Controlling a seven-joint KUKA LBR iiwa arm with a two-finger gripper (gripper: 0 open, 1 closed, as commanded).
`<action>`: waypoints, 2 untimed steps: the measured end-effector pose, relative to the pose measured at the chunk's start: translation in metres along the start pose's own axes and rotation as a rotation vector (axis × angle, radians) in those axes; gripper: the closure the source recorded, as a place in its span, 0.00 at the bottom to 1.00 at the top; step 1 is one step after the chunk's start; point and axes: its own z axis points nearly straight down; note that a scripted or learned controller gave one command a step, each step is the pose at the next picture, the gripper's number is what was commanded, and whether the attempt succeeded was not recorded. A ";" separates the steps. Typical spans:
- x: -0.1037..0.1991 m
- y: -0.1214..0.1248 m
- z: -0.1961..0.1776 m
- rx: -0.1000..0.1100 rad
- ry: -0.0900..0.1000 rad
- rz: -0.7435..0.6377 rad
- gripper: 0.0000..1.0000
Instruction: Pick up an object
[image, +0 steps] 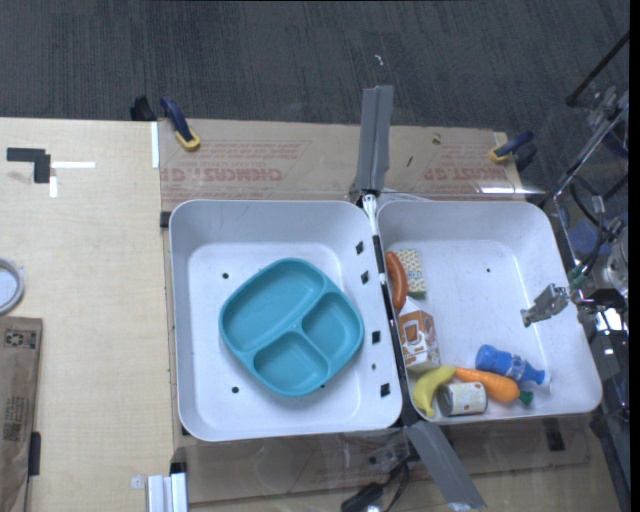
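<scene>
Gripper (545, 303) at right bin (480, 225) edge, fingers indistinct, banana (432, 386) half-hidden

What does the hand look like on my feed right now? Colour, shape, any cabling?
The hand is small, grey and metallic, with an angular, bracket-like outline, seen over the right bin. Behind it at the right edge sits dark hardware with thin rods and what look like cables, plus small blue and green spots. It is too small and blurred to make out markings.

the gripper (545, 303) hangs low at the view's right side, arm reaching in from the right.
</scene>
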 end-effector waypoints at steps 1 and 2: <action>-0.014 -0.004 -0.070 -0.002 -0.002 0.152 0.00; 0.010 -0.004 0.076 -0.010 -0.004 -0.353 0.00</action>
